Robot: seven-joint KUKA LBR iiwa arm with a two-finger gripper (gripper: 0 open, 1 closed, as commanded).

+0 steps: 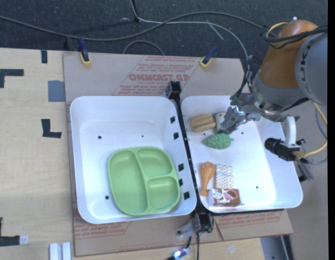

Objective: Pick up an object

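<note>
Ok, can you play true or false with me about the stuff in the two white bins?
1. The green divided plate lies in the left bin. True.
2. The gripper is over the left bin. False: it is over the right bin, close to the green bumpy toy.
3. The tan bread-like toy lies in the right bin near the divider. True.
4. The orange drumstick-shaped toy sits on the green plate. False: it lies in the right bin, beside a small printed packet.
5. Both bins hold a green plate. False: just the left one does.
</note>
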